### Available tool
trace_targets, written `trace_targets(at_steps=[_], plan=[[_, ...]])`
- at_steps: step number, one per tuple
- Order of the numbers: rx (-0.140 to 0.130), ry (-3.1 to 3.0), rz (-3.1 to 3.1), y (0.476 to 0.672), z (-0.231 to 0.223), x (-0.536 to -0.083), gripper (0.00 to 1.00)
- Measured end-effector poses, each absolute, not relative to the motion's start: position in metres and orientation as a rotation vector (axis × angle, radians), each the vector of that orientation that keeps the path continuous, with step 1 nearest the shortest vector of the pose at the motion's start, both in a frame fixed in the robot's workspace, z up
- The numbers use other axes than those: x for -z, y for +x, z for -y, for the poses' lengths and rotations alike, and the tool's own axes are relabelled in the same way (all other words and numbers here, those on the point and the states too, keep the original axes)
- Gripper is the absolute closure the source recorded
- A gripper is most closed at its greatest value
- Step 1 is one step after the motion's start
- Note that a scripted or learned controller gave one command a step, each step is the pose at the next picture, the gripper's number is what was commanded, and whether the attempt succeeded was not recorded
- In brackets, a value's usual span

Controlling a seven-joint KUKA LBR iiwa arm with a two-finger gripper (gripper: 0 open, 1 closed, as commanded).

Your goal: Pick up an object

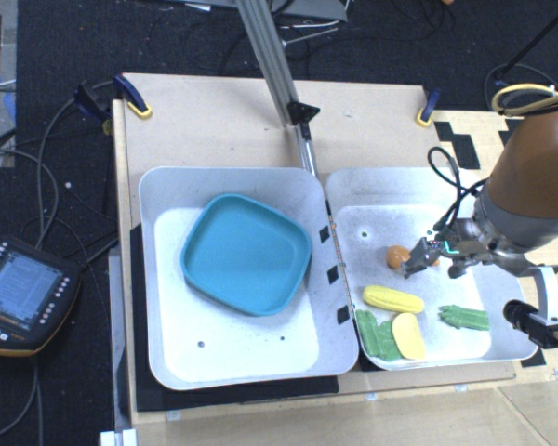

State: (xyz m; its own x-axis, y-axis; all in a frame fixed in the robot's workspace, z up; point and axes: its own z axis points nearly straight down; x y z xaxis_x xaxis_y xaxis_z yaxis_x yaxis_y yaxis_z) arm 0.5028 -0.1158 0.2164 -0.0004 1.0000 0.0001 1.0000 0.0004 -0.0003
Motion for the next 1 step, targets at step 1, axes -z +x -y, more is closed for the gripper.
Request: trace_targets(at_steps=[1], plan=[[0.000, -2.221, 2.222, 0.5028, 0.1158, -0.2163, 0.00]])
